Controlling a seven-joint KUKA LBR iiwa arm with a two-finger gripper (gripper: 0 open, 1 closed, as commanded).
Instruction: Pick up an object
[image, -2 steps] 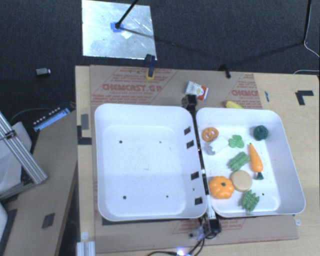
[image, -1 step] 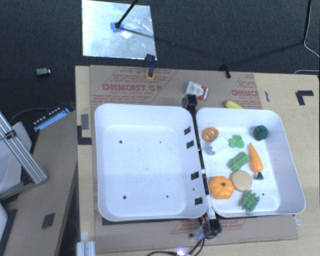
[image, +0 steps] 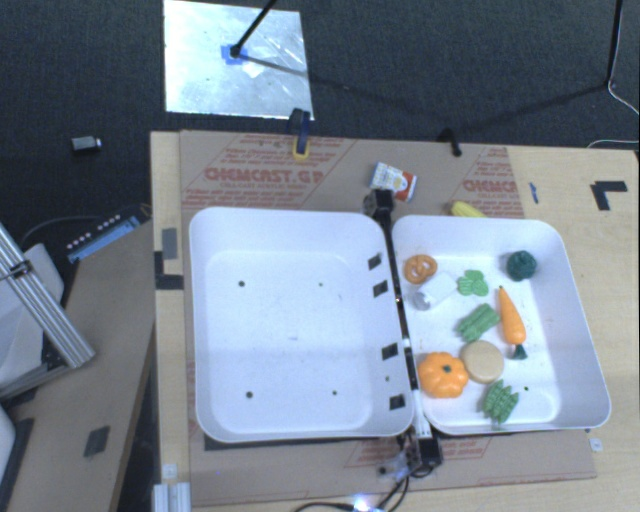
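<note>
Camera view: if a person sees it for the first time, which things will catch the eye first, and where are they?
The eye goes first to the small colourful toy foods gathered in the right bin: an orange pumpkin near its lower left corner and an orange carrot further right. The large left bin beside it is plain white, and a shiny metal sheet lies on the dark floor beyond the bench.

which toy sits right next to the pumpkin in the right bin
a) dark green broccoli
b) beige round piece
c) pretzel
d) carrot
b: the beige round piece lies against the pumpkin on its right, near the front of the right bin; the other three lie farther back.
</note>
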